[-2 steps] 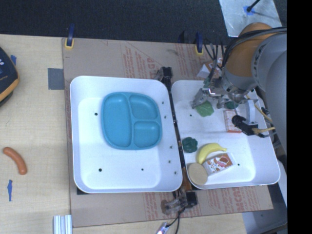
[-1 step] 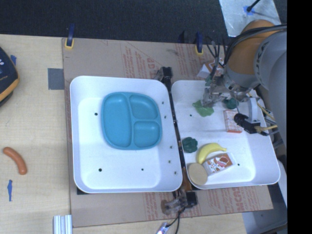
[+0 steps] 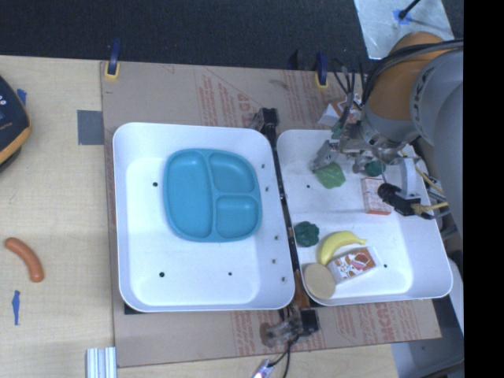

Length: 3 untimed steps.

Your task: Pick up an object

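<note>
We see red print on cardboard sheet (image 3: 236, 93) under bins, too faint to read. Small carton (image 3: 352, 264) label graphic illegible. We read nothing else.

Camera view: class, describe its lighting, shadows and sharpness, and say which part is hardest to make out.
Camera view: lighting is even and soft, with no harsh glare on the white bins; the blue divided plate casts only a faint shadow; detail is slightly soft overall; the claw over the light green object is cluttered by cables and hardest to make out.

The arm (image 3: 429, 77) hides the right bin's (image 3: 425, 282) far corner and part of an orange box (image 3: 375, 198).
</note>
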Motion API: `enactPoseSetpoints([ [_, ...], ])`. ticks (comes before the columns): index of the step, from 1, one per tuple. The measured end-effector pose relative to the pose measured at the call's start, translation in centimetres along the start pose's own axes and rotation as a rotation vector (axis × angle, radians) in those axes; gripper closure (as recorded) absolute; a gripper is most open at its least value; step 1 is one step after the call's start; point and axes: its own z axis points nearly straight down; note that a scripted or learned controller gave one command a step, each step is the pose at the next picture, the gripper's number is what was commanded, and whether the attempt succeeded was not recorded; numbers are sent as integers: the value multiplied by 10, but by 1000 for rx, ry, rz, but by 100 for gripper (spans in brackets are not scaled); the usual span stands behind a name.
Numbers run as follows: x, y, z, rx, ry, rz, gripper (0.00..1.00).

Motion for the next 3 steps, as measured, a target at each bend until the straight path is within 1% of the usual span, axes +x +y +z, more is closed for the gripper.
enactPoseSetpoints([
  [1,10,0,11,0,0,0,0],
  [2,-26,0,11,-3,0,4,0],
  [3,-27,0,0,-3,-1,2,100],
])
